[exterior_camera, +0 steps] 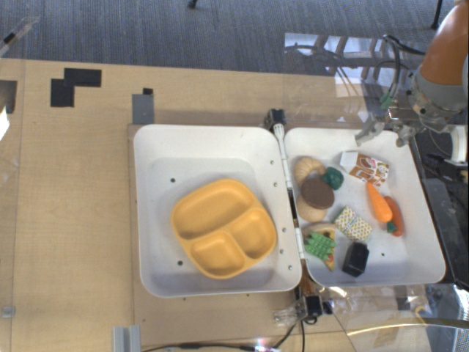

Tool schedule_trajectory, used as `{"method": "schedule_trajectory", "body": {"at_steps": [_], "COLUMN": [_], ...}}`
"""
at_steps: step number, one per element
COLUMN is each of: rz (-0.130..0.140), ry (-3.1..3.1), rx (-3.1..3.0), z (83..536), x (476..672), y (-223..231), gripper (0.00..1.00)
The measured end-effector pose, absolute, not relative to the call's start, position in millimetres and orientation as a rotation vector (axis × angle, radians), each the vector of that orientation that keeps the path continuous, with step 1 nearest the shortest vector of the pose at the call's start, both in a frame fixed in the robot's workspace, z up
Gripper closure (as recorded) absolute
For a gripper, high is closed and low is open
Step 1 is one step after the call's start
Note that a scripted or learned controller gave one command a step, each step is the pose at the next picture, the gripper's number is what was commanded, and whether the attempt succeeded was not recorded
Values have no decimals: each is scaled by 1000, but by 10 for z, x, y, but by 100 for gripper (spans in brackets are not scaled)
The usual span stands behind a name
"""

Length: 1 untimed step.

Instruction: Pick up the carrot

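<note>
The carrot (379, 203) lay in the right bin (421, 262), near its right wall, with its long axis running from upper left to lower right and its green tip at the lower end. The gripper (385, 127) hung over the bin's far edge, up-frame of the carrot and well apart from it. Whether it was open could not be told; nothing was seen held in it.
</note>
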<state>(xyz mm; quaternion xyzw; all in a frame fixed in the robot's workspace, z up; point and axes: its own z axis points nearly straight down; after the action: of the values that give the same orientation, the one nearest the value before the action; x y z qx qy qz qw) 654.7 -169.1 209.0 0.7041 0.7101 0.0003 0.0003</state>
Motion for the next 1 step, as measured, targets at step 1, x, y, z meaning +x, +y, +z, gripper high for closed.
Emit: {"method": "schedule_trajectory", "body": {"at_steps": [1], "rz": [15], "ry": [2429], "rx": [1943], "z": [1164], "x": [6312], "y": [-1944], "gripper": [0]}}
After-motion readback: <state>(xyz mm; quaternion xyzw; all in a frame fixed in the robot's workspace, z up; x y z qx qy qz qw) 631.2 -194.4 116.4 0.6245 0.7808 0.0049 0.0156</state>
